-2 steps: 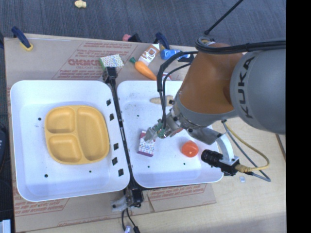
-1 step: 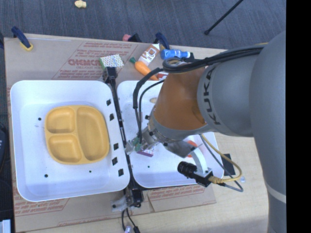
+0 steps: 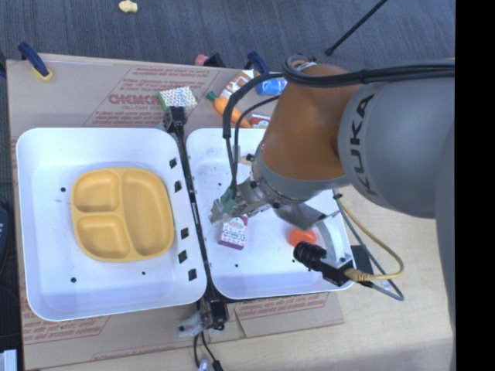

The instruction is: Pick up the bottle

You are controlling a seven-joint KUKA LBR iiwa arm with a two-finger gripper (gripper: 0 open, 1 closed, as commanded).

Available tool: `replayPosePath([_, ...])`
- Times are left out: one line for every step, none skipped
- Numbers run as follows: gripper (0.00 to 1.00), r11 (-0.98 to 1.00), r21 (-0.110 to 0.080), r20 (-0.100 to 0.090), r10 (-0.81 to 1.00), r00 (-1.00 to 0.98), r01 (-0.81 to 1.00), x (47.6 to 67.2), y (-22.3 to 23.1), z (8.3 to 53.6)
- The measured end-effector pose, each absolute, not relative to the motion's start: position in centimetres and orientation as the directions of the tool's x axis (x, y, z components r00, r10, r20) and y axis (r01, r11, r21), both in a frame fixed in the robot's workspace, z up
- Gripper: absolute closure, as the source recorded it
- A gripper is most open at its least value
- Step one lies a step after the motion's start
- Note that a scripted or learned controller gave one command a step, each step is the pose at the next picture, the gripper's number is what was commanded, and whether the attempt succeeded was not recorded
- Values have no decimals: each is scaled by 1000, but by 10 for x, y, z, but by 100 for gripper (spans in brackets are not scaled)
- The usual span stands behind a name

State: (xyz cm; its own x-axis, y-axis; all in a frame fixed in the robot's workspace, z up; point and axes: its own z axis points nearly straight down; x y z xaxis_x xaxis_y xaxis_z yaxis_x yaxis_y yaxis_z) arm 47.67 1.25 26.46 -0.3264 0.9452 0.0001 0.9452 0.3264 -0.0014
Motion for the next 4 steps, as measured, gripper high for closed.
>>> replayPosePath([100, 428, -5, 2, 904, -428, 904, 476, 8, 191])
replayPosePath([100, 599, -1, 0, 801, -599, 801, 477, -14, 296])
replayPosePath([100, 739, -3, 3, 674, -739, 674, 476, 21, 195])
replayPosePath([100, 827, -3, 4, 562, -827, 562, 476, 60, 192])
